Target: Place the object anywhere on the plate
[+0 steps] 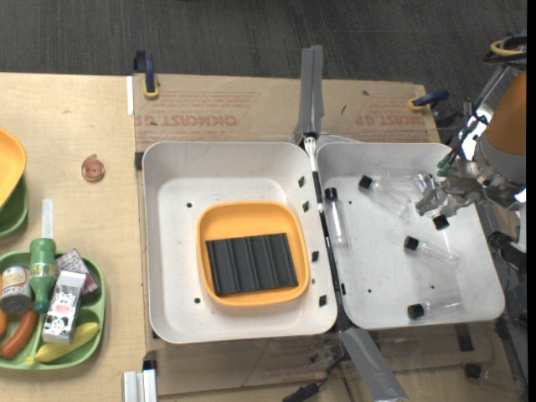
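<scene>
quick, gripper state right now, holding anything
gripper: cannot be told; it sits low over the right bin among the clear tubes, by one black-capped tube.

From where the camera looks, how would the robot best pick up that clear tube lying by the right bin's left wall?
Probably across the middle of the clear tube, coming straight down: it lies flat, lengthwise along the wall, black cap toward the far end, so the fingers should close across its narrow width.
</scene>
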`<state>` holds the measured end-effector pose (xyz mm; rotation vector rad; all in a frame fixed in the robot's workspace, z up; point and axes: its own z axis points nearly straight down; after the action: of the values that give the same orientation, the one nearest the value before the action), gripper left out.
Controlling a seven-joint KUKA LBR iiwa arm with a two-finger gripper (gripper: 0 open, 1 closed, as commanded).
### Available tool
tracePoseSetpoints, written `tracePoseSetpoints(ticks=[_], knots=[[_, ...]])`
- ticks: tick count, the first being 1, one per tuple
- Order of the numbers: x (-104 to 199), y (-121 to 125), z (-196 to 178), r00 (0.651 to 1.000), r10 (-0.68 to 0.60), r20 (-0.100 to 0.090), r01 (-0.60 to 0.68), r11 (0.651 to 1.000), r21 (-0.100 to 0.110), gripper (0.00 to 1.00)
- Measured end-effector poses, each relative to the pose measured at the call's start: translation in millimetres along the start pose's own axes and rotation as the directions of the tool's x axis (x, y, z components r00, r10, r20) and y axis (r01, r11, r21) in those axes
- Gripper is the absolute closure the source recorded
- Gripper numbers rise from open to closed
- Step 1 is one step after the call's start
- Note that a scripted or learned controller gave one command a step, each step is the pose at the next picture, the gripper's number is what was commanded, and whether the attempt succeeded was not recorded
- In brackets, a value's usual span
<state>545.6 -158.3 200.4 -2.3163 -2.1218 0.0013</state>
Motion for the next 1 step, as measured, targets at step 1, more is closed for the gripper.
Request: tracePoseSetpoints(ticks=[1], knots=[[22.0, 103.7, -22.5, 0.956, -0.294, 0.002, 0.294, 0.956, -0.001, 1.0]])
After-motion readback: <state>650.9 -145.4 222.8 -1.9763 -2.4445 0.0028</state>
